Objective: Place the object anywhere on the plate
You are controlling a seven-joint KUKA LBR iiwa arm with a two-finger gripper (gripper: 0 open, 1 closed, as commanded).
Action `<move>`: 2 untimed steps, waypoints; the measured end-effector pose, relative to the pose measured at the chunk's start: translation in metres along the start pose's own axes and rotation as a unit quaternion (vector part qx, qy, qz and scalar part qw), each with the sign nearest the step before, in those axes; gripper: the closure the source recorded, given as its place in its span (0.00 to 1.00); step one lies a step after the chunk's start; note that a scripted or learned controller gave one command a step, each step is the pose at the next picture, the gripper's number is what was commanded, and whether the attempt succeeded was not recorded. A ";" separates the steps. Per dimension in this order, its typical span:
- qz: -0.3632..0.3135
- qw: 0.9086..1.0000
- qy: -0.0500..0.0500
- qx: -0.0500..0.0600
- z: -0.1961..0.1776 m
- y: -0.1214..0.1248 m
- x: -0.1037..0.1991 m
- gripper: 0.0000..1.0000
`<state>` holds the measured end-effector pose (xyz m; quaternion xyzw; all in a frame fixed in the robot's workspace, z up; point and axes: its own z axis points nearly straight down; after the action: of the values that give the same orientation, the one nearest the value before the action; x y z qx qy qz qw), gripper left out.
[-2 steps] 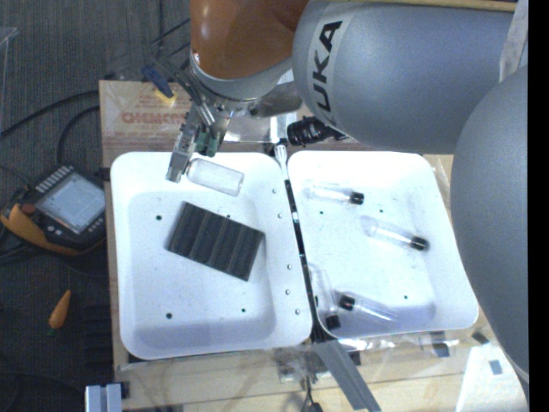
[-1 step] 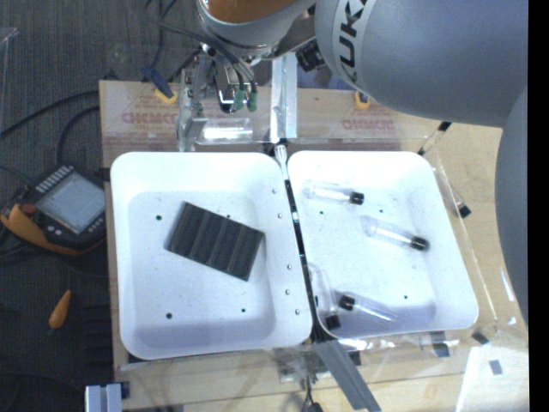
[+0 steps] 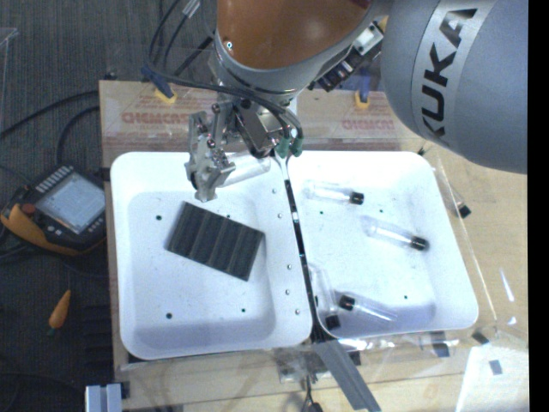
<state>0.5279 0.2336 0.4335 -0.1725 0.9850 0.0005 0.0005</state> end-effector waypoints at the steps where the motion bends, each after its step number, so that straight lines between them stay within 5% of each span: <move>1: -0.200 0.980 -0.001 -0.001 0.002 -0.035 -0.096 1.00; 2: -0.295 0.956 0.000 -0.001 0.049 -0.006 0.014 1.00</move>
<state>0.5166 0.2231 0.3842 -0.4552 0.8904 0.0010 0.0002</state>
